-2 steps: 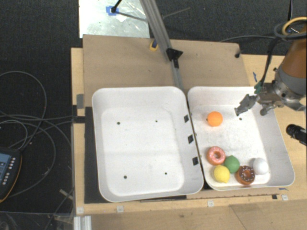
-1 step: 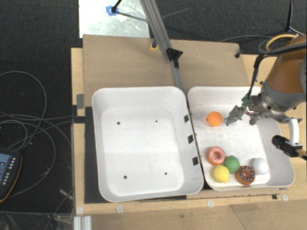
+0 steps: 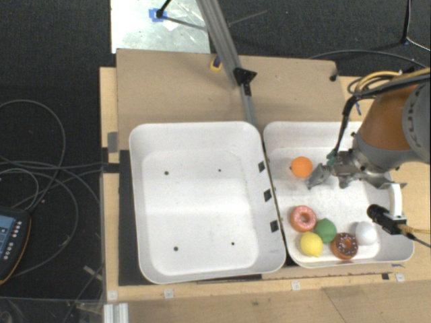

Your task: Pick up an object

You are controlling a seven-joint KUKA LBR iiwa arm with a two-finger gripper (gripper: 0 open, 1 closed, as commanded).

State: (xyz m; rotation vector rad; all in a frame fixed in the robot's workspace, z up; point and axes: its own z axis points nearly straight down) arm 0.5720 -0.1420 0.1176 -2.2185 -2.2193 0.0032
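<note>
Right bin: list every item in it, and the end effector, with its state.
Orange ball: loose, apart from the rest, beside the end effector.
Pink donut: lying flat.
Green ball: resting in the cluster.
Lemon: resting near the bin's front rim.
Chocolate donut: lying flat.
White ball: resting.
End effector: low over the bin, holding nothing.

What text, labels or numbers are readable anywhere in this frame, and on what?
None readable.
Handheld pendant at the left edge: its screen and buttons show marks, too small and blurred to read.
Black tabs along the left bin's rim: no lettering that can be made out.
Blue tape on the floor: no writing visible.
Arm, gripper and the toys, such as the orange ball: no label visible.
</note>
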